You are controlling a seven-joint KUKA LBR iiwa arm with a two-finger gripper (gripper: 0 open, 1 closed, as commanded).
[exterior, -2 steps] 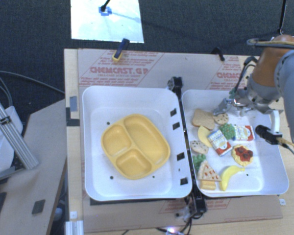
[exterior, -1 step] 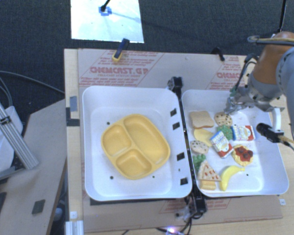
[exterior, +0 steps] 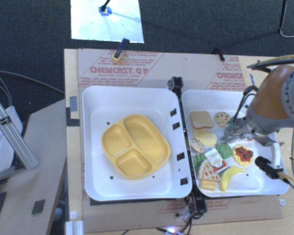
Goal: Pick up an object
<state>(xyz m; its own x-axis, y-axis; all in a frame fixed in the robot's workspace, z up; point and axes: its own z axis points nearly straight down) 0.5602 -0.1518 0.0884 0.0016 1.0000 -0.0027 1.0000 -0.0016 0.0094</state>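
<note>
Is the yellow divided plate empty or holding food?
Empty. The yellow plate sits in the left bin with all three compartments bare.

grey rounded arm [exterior: 284, 102] with an orange band, dark cables along it, black fitting near the wrist

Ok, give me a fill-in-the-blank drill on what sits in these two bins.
1. The yellow divided tray lies in the ____ bin.
2. The tray has ____ compartments.
3. The banana lies in the ____ bin, with the other toy food.
4. The gripper hovers over the ____ bin.

Missing words: left; three; right; right
</note>
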